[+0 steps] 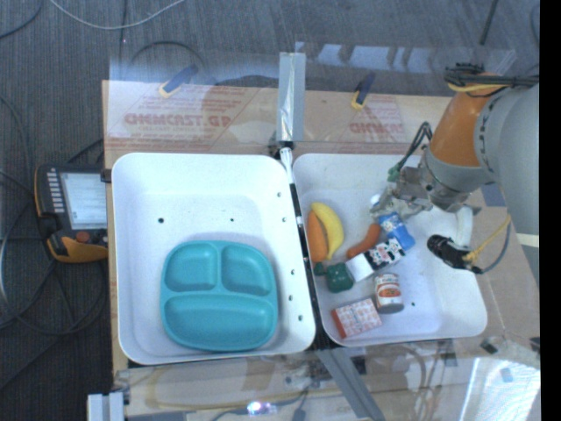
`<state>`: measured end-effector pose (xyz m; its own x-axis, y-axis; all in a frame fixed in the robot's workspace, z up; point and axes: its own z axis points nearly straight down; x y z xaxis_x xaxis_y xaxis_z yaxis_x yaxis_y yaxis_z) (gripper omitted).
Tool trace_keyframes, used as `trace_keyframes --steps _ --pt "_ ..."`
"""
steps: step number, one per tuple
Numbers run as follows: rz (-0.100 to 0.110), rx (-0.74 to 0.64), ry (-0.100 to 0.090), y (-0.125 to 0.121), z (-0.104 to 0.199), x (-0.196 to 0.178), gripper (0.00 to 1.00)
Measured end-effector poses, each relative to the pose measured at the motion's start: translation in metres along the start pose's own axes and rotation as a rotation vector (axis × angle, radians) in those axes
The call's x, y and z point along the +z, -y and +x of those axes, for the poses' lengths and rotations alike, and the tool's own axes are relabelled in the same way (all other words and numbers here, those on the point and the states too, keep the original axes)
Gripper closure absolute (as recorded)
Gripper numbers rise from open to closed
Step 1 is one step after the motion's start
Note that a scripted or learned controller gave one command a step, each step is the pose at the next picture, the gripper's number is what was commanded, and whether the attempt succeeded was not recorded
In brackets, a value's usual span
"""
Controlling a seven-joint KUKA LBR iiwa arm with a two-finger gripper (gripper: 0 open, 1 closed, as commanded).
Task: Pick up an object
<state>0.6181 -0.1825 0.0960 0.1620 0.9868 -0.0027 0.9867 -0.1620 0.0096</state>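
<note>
Bins sit side by side on the bench (pixel 175 121), and I see the arm (pixel 491 139) reaching in from the right over the right bin (pixel 438 314). My gripper (pixel 396 202) is low over the upper middle of that bin, just above a small blue-and-white carton (pixel 400 233). I cannot tell how the gripper is set, or whether it has anything.

The things to pick all lie in the right bin. A yellow banana (pixel 331 224) lies near the left wall, with an orange piece (pixel 316 237) touching its left side. A carrot (pixel 363 242) lies slantwise between the banana and the carton. Below it I see a dark green block (pixel 337 277), a white piece (pixel 359 267) and a black-and-white cow-patterned carton (pixel 384 254) close together. A small can (pixel 387 291) stands below those, and a flat pink box (pixel 357 317) lies near the front wall.

In the left bin (pixel 140 191) a teal divided plate (pixel 219 294) lies toward the front.
</note>
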Motion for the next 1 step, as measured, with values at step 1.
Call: trace_keyframes --steps 1 --pt "0.014 0.064 0.0 -0.0216 0.0824 -0.0875 1.0"
